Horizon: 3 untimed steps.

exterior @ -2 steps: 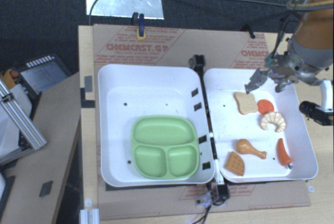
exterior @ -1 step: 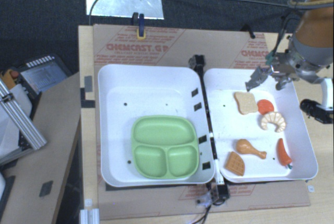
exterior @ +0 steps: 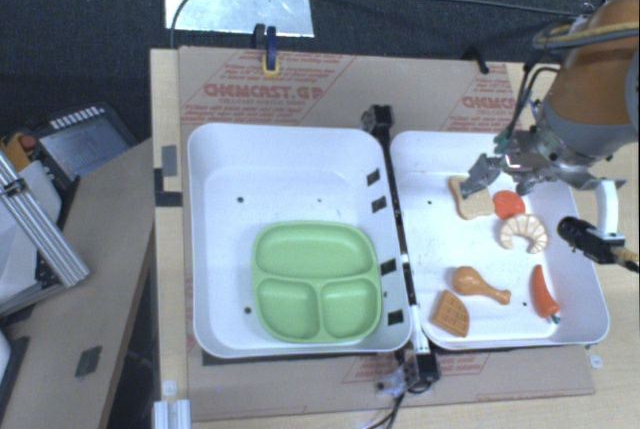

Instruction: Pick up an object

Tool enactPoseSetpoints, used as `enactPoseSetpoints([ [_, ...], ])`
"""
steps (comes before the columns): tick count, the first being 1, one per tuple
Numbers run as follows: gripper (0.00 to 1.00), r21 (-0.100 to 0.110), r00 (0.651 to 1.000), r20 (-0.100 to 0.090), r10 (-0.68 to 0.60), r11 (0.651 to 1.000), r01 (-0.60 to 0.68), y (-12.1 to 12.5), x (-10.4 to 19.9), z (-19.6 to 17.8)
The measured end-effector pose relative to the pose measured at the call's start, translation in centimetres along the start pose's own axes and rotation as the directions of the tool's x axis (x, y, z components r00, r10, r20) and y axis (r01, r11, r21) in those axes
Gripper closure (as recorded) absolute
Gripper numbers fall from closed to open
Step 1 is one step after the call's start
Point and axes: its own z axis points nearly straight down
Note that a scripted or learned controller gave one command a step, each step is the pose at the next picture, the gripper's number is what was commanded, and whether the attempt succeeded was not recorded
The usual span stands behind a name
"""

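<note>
Dark carpet is surrounding a bench (exterior: 330,77) that is carrying two white bins, the left bin (exterior: 215,167) holding a green tray (exterior: 315,279) toward its front edge. Over the right bin (exterior: 590,312), the gripper (exterior: 505,172) is hovering near the back edge with its fingers spread and gripping nothing, just above a cracker (exterior: 468,202) and a tomato (exterior: 508,203). A croissant (exterior: 524,233) is lying mid-bin, while a drumstick (exterior: 478,285), waffle (exterior: 450,314) and chili (exterior: 543,292) are sitting toward the front edge.

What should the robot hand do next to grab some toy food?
Probably lower a little. The hand hovers over the right bin, above the bread slice and the red tomato, with nothing seen between its fingers. Those two are the closest pieces.
</note>
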Motion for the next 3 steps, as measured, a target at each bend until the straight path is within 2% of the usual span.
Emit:
enactPoseSetpoints([
  [1, 0.00, 0.001, 1.000, 0.000, 0.000, 1.000, 0.000, -0.9, -0.5, 5.4],
  [2, 0.00, 0.001, 1.000, -0.001, 0.000, 1.000, 0.000, -0.4, -0.5, 11.5],
  [3, 1.00, -0.005, 1.000, 0.001, -0.001, 1.000, 0.001, -0.3, -0.5, 10.1],
])
